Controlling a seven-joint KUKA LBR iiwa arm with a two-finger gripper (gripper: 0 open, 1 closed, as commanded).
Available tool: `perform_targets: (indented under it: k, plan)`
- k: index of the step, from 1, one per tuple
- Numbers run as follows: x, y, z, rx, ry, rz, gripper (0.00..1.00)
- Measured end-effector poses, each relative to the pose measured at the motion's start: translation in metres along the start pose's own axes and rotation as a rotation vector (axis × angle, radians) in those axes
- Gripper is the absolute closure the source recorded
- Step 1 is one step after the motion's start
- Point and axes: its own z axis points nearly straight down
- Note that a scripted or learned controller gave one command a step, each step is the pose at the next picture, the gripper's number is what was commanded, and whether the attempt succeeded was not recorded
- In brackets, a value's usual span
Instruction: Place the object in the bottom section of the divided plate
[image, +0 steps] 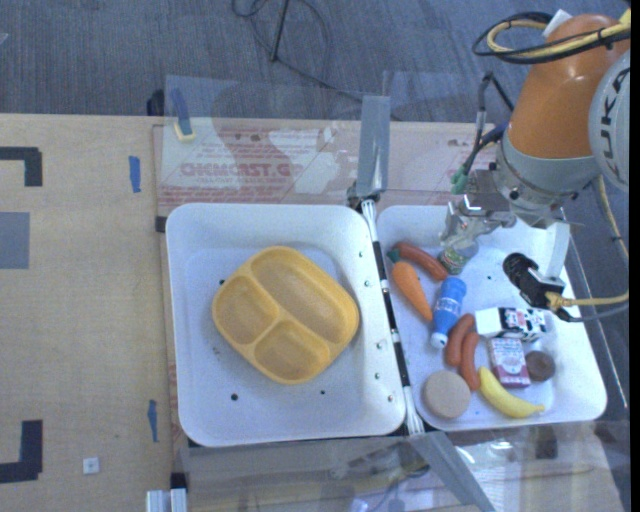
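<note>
The yellow divided plate (286, 313) lies in the left bin (200, 400), with three sections and nothing in any of them. My gripper (458, 246) hangs low over the far part of the right bin (585, 385). Its tip is just above and to the right of a red-orange sausage (422, 260). A small greenish-grey thing (453, 263) sits right at the tip; whether it is gripped is unclear. An orange carrot (409, 287) lies below the sausage, and a blue bottle (448, 305) lies next to the carrot.
More items crowd the right bin's near half: two sausages (463, 345), a tan round cookie (445, 394), a banana (507, 397), a pink packet (509, 360), a brown ball (540, 366) and a small milk carton (518, 320). A ridge divides the bins.
</note>
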Motion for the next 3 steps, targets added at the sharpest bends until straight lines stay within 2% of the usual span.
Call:
perform_targets:
  k: [1, 2, 3]
  plan:
    - [0.001, 0.001, -0.01, -0.002, -0.001, -0.003, 1.0]
    - [0.095, -0.059, 0.029, 0.005, 0.002, 0.341, 1.0]
    - [0.109, -0.096, 0.035, 0.004, 0.002, 0.202, 1.0]
